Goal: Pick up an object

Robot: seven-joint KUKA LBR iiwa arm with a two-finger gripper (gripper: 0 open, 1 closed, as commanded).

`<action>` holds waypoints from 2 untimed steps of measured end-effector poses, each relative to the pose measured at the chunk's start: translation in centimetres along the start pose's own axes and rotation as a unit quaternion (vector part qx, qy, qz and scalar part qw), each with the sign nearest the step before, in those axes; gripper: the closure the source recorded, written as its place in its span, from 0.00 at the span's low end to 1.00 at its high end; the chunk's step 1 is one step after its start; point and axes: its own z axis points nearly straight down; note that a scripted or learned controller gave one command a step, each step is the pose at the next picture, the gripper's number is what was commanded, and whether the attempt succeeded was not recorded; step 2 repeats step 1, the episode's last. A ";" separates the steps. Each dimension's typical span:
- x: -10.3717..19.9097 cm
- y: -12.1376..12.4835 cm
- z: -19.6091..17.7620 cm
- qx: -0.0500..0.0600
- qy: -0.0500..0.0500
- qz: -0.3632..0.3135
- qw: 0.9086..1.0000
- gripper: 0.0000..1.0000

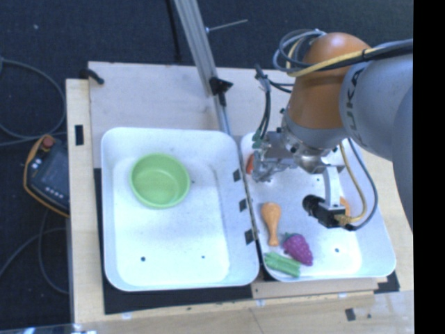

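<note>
Gripper [263,164]: hanging low over the right bin [372,245] near its left wall, apparently positioning for a pick; whether spread or closed, cannot tell. Candidate objects lying below it: drumstick [271,221], purple grapes [299,248], green piece [281,264]. Green bowl [160,180] sitting in left bin [174,256]. Wrist is hiding the right bin's upper part

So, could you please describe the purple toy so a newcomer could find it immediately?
Look in the right-hand bin, at its near edge. Three small toys cluster there; the purple grape bunch lies between the orange drumstick and the green vegetable. It alone is purple and knobbly.
</note>
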 end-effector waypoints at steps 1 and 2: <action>6.3 -0.3 0.0 -0.001 0.001 -0.002 1.000 1.00; 6.3 -0.3 0.0 -0.001 0.001 -0.002 1.000 1.00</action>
